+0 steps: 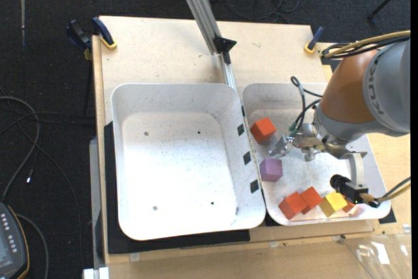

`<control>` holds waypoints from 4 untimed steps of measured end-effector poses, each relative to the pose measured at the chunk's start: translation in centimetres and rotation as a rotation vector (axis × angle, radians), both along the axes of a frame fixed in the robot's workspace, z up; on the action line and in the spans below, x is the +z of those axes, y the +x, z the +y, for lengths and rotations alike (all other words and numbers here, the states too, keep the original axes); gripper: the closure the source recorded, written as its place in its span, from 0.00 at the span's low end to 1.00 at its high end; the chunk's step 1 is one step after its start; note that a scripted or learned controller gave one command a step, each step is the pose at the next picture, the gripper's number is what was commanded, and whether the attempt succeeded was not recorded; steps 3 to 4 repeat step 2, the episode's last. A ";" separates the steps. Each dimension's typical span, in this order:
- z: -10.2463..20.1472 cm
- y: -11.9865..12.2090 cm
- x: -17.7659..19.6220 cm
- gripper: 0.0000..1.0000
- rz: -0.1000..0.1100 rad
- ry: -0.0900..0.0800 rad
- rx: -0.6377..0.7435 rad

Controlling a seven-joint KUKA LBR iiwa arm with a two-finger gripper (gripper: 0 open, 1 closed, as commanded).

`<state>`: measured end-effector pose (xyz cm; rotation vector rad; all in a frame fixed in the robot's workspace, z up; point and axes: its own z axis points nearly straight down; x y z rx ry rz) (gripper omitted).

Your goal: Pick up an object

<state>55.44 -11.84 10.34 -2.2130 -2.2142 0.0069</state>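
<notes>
Hovering in the right bin (274, 95) with nothing seen in its grasp, the gripper (282, 147) sat between the orange cube (263, 129) just up-left and the purple cube (271, 170) just below, its opening indiscernible.

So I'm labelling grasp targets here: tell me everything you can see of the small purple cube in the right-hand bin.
The small purple cube is a pale lilac block with a matte look, foam or plastic by appearance, with three faces showing. It rests on the floor of the shallow white right-hand bin, near that bin's left wall, turned slightly askew. It lies below the orange cube and apart from it. The gripper sits just above and to its right; whether they touch is unclear.
</notes>
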 end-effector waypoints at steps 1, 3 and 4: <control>8.8 -1.2 9.7 0.00 -0.019 -0.002 0.010; 6.5 -3.6 18.2 0.00 -0.020 -0.006 -0.002; 6.5 -3.6 18.2 0.00 -0.020 -0.006 -0.002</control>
